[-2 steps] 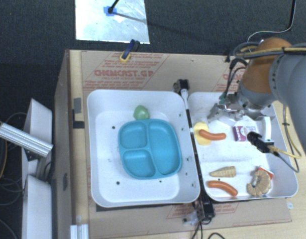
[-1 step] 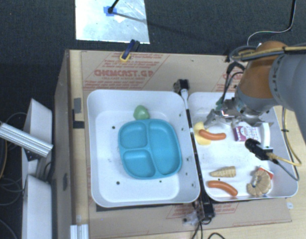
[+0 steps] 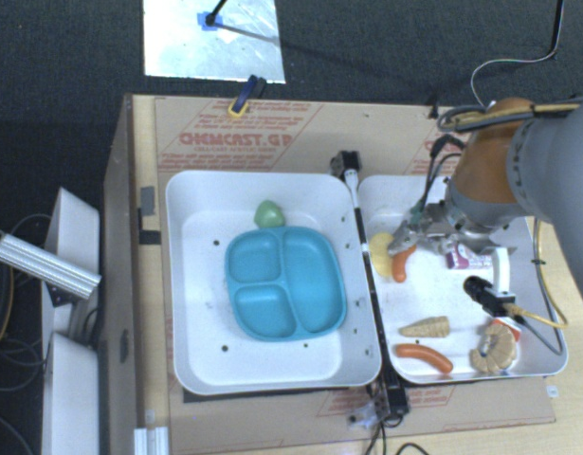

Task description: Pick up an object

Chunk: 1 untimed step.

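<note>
Long orange piece (image 3: 424,356), sausage-shaped, lies closest to cam, near front rim of right bin (image 3: 438,292). Just behind it is a tan cone (image 3: 426,327), on its side. Knobbly tan piece (image 3: 495,347) sits in the front corner, view-right.

Gripper (image 3: 403,245) is low over the far-left part of the right bin. Its tip is at the upper end of the short orange piece (image 3: 400,267). Contact or not: can't tell. Open or closed, and holding anything or not: can't tell from this angle either.

Likely target is the short orange piece, as it's nearest the tip. It lies on the bin floor, tilted, just beside the yellow piece (image 3: 380,251) and near the wall shared w/ the left bin (image 3: 201,254).

Handling (est.): looks like toy food, so prob. light, smooth, rounded and not fragile. Could roll or squirt out of a pinch. Best taken mid-length, across the short axis. Approach from the open side, since the yellow piece crowds the wall side.

Count:
- 2 bins
- Right bin: 2 orange pieces, 1 cone, 1 knobbly tan, 1 yellow, 1 purple-pink piece (image 3: 459,257), so 6 items
- Left bin: 1 blue plate (image 3: 284,282) w/ 3 compartments, and 1 green lump (image 3: 268,214) touching its far rim
</note>
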### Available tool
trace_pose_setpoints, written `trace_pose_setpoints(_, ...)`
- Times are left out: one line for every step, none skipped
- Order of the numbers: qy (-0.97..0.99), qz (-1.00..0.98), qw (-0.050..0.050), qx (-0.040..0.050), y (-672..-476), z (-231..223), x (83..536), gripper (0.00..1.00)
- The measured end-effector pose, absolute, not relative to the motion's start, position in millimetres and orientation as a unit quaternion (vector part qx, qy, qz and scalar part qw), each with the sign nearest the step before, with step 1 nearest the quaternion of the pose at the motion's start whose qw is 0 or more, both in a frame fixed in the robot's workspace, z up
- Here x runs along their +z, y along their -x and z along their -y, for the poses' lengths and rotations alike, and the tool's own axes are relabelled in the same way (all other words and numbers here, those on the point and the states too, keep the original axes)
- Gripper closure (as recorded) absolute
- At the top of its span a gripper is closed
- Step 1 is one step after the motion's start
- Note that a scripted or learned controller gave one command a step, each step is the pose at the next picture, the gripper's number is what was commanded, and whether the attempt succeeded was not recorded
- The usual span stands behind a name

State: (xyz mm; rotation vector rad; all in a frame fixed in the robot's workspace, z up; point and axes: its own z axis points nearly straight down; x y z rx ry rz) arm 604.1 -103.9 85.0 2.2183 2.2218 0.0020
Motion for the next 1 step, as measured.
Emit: trace_pose_setpoints(-0.706, -0.708, 0.002, 0.0009, -649.3, 140.0, 115.0, 0.0)
